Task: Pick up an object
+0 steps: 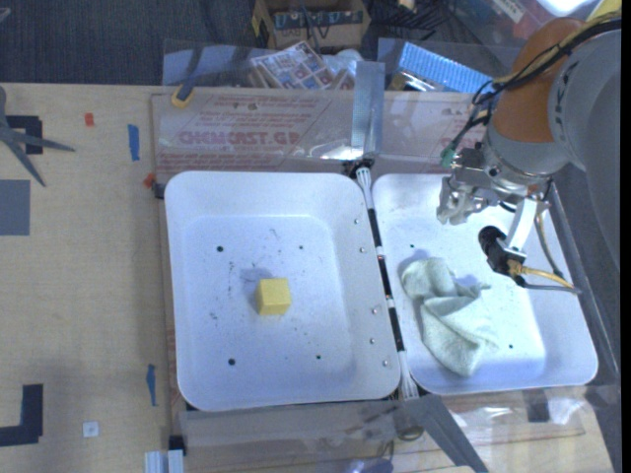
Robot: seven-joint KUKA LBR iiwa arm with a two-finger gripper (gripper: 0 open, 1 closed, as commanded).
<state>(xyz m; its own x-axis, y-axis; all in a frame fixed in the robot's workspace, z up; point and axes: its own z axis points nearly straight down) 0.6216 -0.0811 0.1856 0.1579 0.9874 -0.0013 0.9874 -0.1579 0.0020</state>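
A small yellow block [273, 296] lies near the middle of the left bin [197, 205]. A crumpled pale cloth [446, 313] lies in the right bin [562, 363], stretching from its middle toward the front. My gripper [455, 208] hangs over the back part of the right bin, above and a little behind the cloth, with nothing visible between its fingers. The grey arm with its orange band [537, 77] comes in from the upper right.
A metal divider runs between the two bins [380, 264]. Clear plastic panels and a metal post [368, 106] stand behind the bins. Boxes and clutter sit beyond. Wooden bench surface [79, 264] extends to the left with tape marks.
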